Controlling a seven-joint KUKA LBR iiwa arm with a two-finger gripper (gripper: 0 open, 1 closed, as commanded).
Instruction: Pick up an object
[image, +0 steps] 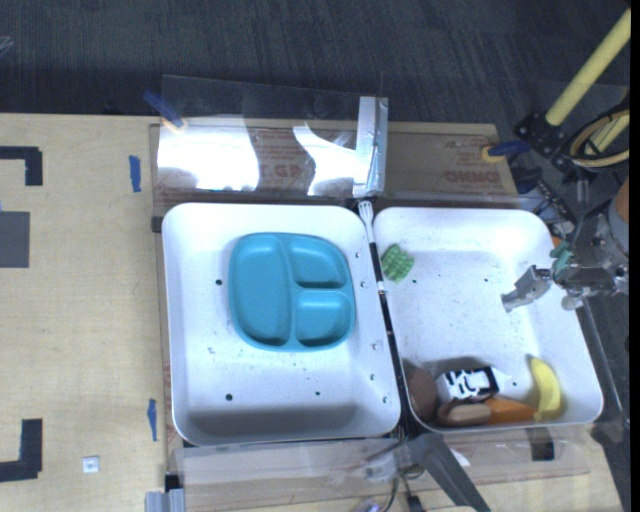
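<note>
The hand (527, 288) hovered at the right bin's (470, 225) right edge (whether open or closed, I couldn't tell), well apart from the banana (544, 388) crowded into the near corner.

Robot arm reaching in from the right edge, its pincer low and forward.

Little of the grey arm shows: a stretch of dark, cable-wrapped wrist hardware sits at the right edge of the camera view, about halfway down. From it the grey metal two-finger pincer (522, 291) juts leftward and slightly downward, ending in a pale, angular tip. The tip is small and blurred, so whether it is parted or closed cannot be told. Nothing can be seen gripped at the tip.
</note>
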